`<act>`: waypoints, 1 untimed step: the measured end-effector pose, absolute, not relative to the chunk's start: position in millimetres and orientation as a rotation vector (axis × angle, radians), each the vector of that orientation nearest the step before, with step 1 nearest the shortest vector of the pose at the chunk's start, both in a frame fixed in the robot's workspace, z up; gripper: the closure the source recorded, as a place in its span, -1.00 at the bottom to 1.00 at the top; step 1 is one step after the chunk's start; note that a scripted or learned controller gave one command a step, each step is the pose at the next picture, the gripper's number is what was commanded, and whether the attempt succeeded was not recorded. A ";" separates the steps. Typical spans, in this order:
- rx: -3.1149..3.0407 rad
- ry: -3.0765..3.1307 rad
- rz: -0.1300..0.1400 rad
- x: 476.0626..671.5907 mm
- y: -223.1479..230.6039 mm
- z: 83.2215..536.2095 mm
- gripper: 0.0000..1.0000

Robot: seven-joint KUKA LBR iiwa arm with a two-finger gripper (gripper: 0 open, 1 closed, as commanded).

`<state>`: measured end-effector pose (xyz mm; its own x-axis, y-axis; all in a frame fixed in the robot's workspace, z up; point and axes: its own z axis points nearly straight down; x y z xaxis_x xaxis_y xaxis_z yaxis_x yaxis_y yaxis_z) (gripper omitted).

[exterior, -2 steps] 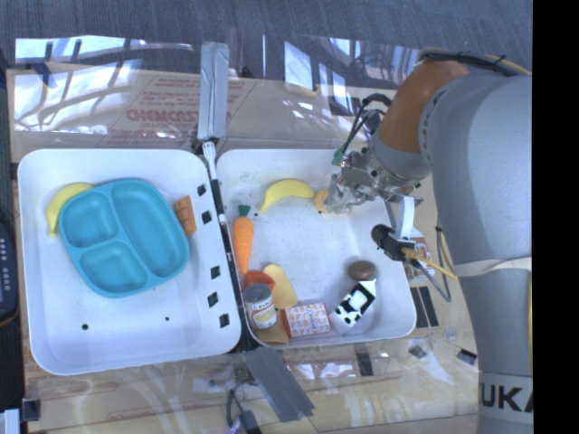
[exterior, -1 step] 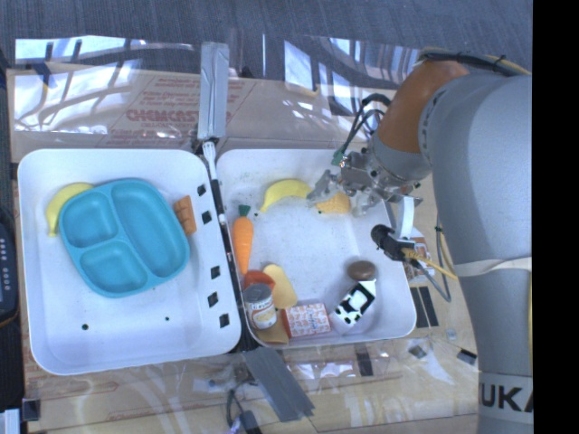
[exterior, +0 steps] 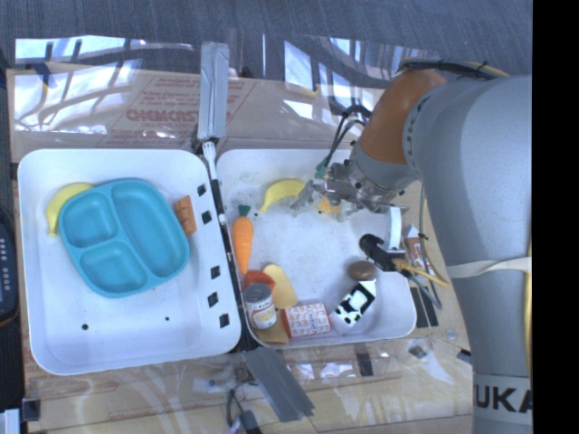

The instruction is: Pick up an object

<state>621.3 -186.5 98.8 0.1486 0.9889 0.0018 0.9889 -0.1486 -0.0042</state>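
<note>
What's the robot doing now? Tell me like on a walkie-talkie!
Gripper low in right bin, beside banana. Fingers unclear, grasp unconfirmed. Carrot, can lie nearer the divider, off its path.

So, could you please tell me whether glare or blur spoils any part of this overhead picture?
In the camera view, bright window reflections streak the clear sheet behind the bins; the left bin is evenly lit and near washed out; the hand over the right bin looks slightly soft, so detail around it is hard to read; the carrot is sharp.
</note>
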 end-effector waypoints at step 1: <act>-2.327 -2.112 -0.001 650.1 -199.1 118.1 -1.00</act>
